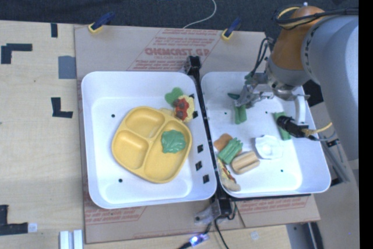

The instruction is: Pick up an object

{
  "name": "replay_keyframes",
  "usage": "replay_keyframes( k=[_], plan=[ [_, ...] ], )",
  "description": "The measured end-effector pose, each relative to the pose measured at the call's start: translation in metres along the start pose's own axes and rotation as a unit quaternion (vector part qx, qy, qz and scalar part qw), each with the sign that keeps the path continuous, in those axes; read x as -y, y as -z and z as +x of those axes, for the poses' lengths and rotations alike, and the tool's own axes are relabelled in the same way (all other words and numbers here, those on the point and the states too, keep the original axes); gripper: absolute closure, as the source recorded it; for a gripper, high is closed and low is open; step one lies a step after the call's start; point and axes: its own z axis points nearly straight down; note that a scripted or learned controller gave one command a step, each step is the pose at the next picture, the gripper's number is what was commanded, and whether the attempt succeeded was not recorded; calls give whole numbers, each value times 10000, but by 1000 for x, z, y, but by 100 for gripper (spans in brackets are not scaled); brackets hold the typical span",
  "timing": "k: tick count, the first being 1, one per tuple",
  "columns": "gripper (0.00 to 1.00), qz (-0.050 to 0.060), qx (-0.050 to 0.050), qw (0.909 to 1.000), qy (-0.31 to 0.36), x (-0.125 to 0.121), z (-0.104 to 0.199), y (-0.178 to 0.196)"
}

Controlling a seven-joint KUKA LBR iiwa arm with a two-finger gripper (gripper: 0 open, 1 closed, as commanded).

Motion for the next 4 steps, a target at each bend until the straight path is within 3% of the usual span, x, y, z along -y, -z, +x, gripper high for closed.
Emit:
replay_keyframes(
  k=[1, 2, 3, 4],
  plan=[
    [100, 67, 2, 10000, -12, -4, -8, 59],
    [100, 64, -2, 10000, -3, -6, -1, 104],
    [100, 76, -4, 10000, -7, -7, 0, 121],
    [100, 92, 0, 10000, -1, 3, 43, 115]
  ],
)
